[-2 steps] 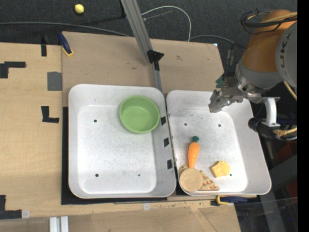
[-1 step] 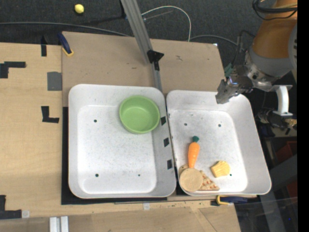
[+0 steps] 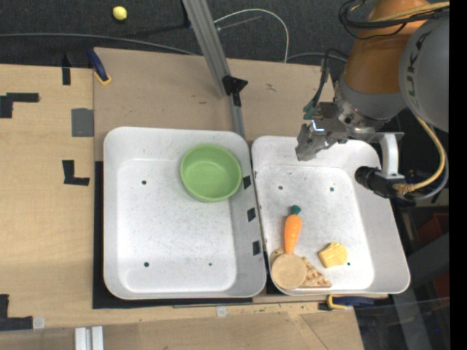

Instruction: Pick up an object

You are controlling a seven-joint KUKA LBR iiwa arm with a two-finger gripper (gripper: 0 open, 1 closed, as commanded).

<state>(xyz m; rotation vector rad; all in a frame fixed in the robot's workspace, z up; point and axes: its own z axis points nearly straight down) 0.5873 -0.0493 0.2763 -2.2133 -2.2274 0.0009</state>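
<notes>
The grey two-finger gripper (image 3: 310, 146) of the KUKA arm (image 3: 387, 57) hangs above the far rim of the right-hand shallow white bin (image 3: 379, 268). Its dark metal tip points down toward the bin's back left corner. From this slanted overhead angle the tip reads as one blurred mass, so how far the claw stands open cannot be told, and no object can be made out in it.

Low in that same bin lie the pickable things, all well apart from the claw. An orange plastic carrot with a green top (image 3: 292, 230) lies nearly upright in the frame. Just below it rests a round tan disc like a biscuit (image 3: 289, 272), touching the carrot's lower end. A small waffle-patterned wedge (image 3: 315, 277) peeks from beside the disc, partly covered by it. A pale yellow chunk (image 3: 333, 255) sits to their right.

The left-hand shallow white bin (image 3: 131, 217) holds a light green round plastic bowl (image 3: 211, 172) near its back right corner. A grey metal pole (image 3: 208, 35) slants down to the bench between the bins. A small yellow ball (image 3: 120, 12) lies on the dark floor at the top. The arm's upper body is cut off by the frame's right edge, and cables hide part of the wrist.
</notes>
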